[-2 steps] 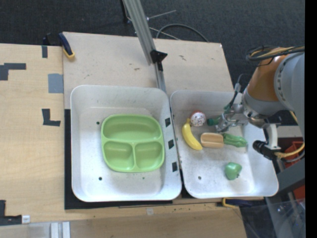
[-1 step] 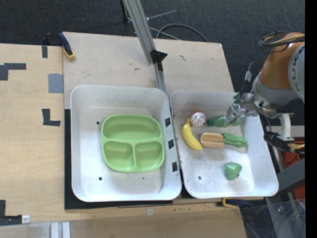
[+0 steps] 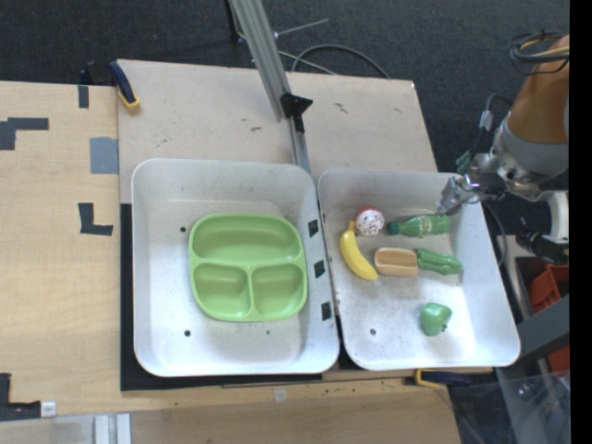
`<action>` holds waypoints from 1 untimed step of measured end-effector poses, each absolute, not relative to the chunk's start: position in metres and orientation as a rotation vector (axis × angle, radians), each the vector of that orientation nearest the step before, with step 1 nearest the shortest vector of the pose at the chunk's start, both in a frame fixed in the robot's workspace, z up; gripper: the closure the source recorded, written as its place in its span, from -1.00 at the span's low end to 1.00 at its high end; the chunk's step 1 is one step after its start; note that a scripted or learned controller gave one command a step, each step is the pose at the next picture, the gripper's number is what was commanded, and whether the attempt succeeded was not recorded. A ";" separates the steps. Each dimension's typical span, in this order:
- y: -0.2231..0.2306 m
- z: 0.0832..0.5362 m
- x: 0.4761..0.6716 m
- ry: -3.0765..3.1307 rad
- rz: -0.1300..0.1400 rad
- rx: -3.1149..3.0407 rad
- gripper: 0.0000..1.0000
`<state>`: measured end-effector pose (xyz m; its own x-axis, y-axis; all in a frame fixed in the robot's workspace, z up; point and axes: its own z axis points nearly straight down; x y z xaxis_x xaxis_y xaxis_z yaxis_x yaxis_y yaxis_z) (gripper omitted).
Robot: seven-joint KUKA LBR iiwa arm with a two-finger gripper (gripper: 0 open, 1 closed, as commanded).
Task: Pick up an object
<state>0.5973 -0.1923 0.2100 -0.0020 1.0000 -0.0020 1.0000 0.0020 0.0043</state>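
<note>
Approach step: gripper [image 3: 455, 195] hangs at the right white bin's [image 3: 481, 248] far right rim; jaw state — cannot tell. Nothing seen between them. Just below lies the green plastic bottle [image 3: 421, 226], nearest target; next move needs descent and centring. Beyond: small white-red ball [image 3: 369, 221], tan brush with green handle [image 3: 416, 262], yellow toy banana [image 3: 357, 255], green pepper-like lump [image 3: 435, 318]. Farthest: green divided plate [image 3: 247, 266]. The rim crowds the approach.

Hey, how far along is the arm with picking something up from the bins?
Done: the gripper has reached the right bin, just above the green bottle. In hand: nothing visibly gripped. Left: grasping and lifting; the banana, ball and bottle all lie on the bin floor.
</note>
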 end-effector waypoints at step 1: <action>-0.192 0.263 0.599 2.220 0.004 2.216 1.00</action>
